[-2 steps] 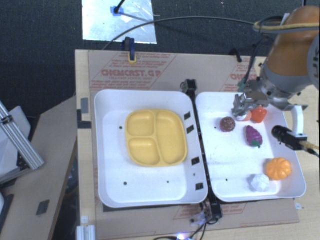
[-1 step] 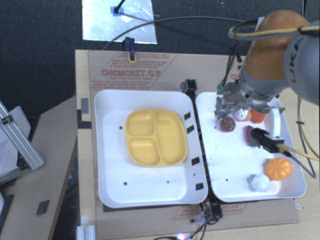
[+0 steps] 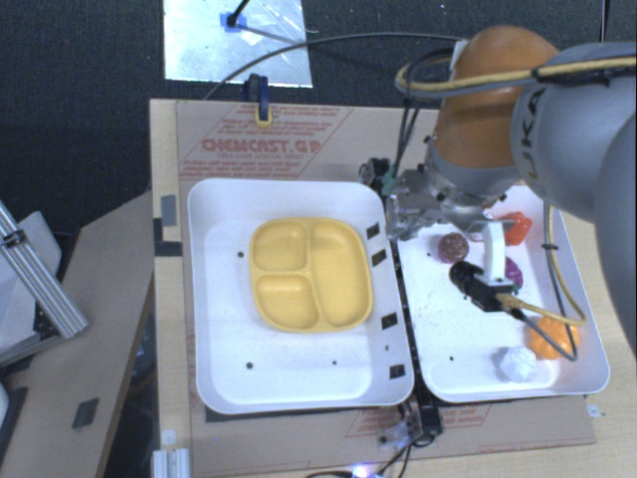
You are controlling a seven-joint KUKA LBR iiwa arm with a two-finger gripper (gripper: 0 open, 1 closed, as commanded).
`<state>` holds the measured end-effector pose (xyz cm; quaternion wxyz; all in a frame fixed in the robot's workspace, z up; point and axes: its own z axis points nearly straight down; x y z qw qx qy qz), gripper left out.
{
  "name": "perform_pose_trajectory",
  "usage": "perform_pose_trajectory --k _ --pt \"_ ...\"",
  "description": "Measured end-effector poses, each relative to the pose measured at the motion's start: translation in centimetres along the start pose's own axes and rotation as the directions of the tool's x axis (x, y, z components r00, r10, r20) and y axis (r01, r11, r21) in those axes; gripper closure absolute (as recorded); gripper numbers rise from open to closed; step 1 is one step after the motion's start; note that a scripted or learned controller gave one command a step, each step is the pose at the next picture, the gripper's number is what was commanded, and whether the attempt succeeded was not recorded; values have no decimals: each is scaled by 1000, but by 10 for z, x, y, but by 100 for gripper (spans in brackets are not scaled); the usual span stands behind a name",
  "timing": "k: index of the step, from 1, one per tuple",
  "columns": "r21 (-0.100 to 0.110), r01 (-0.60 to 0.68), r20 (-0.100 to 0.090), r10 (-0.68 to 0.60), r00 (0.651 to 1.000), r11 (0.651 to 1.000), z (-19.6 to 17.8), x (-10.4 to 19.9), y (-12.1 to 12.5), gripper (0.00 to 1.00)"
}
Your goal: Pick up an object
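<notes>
My gripper (image 3: 399, 223) hangs low over the far left corner of the right bin (image 3: 450, 368), close to the wall it shares with the left bin. To its right on the bin floor lies a small dark red round thing (image 3: 453, 245). A red-orange object (image 3: 517, 229) sits further right, with a purple object (image 3: 514, 271) just in front of it. An orange object (image 3: 550, 340) and a crumpled white object (image 3: 517, 364) lie near the front right corner. None of them touches the gripper.
The left bin (image 3: 221, 366) holds a yellow divided plate (image 3: 309, 272) at its middle. The grey arm with its orange band (image 3: 498, 78) covers the far right part of the right bin. A metal rail (image 3: 40, 287) stands at the left.
</notes>
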<state>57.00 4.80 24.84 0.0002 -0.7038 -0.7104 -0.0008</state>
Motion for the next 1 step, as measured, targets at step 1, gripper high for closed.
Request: perform_pose_trajectory --k 1 --pt "-2 1 -1 -1 1000 1000 0 57 14 100"
